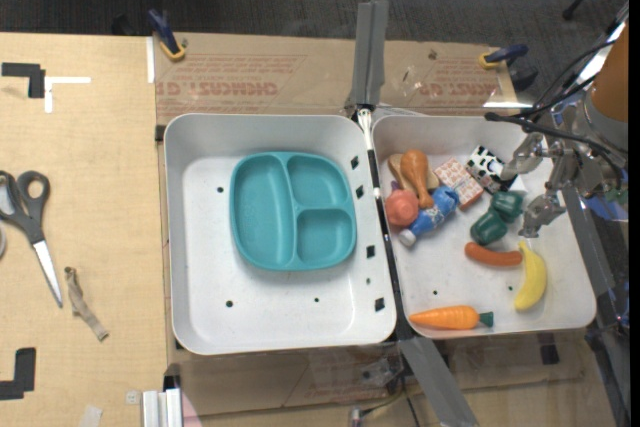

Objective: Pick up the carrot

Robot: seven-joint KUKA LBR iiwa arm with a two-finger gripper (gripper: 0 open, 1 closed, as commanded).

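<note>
Tool (535,185) hanging spread and empty at the bin's right side, well away from the carrot (452,318), and it could easily grab the banana (531,279) instead.

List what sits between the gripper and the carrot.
Camera view: from gripper toward carrot lie a dark green pepper, an orange-red sausage-like piece and bare bin floor.

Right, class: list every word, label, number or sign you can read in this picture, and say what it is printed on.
Red lettering runs across the cardboard behind the left bin. It appears upside down or mirrored, and is too blurred to quote.
More red print on the cardboard behind the right bin: too blurred to read.
Small patterned box in the right bin: red marks, too small to read.
Nothing else bears text.
</note>
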